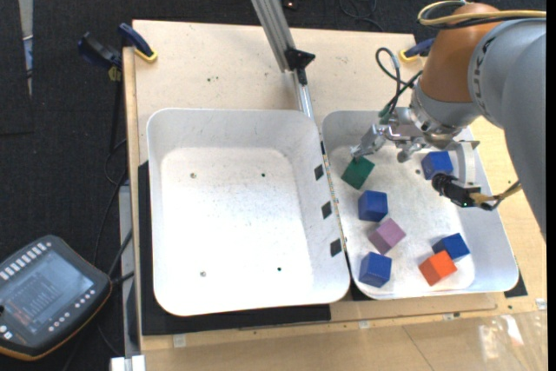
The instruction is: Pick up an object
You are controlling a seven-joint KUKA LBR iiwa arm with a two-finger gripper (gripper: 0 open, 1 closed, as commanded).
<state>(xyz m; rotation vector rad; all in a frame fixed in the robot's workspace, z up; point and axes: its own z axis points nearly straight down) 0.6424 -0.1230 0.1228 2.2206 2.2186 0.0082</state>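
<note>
Gripper (375, 143) is hovering right above the green block (357, 172); finger state unclear, nothing lifted yet.

Bins: two white, side by side, left bin (174, 187) and right bin (495, 261).
Blocks, seven in total: four blue (373, 205) (375, 268) (452, 246) (437, 162), one green (357, 172), one lilac (387, 234), one orange (437, 267).
Arm: one.
</note>
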